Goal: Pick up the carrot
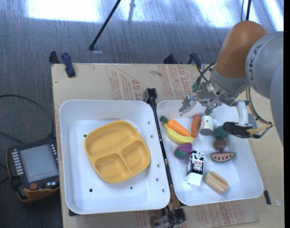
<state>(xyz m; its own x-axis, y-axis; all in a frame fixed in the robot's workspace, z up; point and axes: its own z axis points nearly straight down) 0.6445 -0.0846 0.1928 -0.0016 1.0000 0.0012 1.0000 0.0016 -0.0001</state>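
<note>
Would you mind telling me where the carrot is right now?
The carrot lies in the right bin, near its upper-left corner, resting against the banana just below it.

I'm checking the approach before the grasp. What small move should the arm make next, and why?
Probably shift toward the left bin's side and lower. The gripper hovers above the right bin, while the carrot lies just beyond it, against the banana.

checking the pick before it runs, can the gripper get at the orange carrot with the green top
Probably yes: the orange carrot with the green top lies uncovered on the yellow banana, and the gripper hangs just above-right.
</note>
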